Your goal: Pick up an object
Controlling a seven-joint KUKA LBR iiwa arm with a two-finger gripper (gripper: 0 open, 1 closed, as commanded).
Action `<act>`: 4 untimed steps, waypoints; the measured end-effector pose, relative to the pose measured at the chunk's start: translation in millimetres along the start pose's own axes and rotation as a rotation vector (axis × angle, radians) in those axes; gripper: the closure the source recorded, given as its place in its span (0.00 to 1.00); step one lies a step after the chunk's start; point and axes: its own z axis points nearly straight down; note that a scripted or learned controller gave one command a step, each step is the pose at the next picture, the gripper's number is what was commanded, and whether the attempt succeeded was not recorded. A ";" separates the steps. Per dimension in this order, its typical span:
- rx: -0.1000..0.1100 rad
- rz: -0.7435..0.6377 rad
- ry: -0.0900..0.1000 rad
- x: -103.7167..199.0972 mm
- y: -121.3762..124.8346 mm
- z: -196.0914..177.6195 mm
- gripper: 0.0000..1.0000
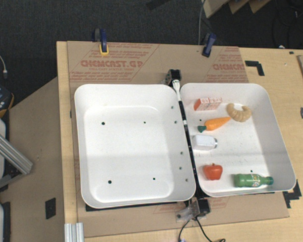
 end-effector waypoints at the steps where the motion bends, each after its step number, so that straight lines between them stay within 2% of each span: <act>1: -0.020 -0.010 -0.002 75.2 28.1 -152.2 0.00; 2: -0.005 -0.001 -0.002 70.8 26.9 -154.1 1.00; 3: 0.003 0.007 0.000 2.8 -1.6 -142.2 1.00; 4: 0.009 -0.006 0.005 57.3 0.3 -71.9 1.00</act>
